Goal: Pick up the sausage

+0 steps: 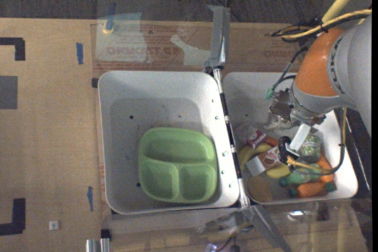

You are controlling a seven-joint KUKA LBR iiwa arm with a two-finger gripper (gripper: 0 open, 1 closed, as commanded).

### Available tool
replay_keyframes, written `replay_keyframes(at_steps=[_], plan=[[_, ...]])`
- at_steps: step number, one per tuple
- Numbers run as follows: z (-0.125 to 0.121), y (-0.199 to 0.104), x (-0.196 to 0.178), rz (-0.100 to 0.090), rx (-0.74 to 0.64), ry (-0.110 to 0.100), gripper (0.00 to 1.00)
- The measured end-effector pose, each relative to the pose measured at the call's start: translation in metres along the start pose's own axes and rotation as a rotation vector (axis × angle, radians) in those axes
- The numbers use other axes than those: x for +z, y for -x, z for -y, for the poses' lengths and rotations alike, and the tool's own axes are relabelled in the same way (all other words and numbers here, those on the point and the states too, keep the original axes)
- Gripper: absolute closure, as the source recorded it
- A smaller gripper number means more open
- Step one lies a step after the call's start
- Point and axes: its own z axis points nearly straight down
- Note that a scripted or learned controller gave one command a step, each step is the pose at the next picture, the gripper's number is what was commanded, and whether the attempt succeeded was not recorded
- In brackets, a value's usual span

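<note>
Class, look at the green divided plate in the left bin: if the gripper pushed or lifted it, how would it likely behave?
The green divided plate looks like rigid moulded plastic, so probably stiff and light. Lying flat on the left bin floor, it would likely slide rather than tip. Its low rim may be hard to pinch.

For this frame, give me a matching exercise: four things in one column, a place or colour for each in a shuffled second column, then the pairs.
Things:
1. tray
2. carrot
3. arm band
4. blue tape

Descriptions:
A. on the cardboard left of the bins
B. green, in the left bin
C. orange, above the wrist
D. orange, near the right bin's front edge

Pairs: 1-B, 2-D, 3-C, 4-A
</note>
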Motion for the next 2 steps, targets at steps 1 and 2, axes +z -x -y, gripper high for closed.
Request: replay_keyframes(at_steps=[1, 2], plan=[[-0.0368, 0.007, 0.0103, -0.002, 0.165, -0.004, 1.0], [-0.0359, 0.0062, 0.0114, -0.003, 0.165, -0.007, 0.0]])
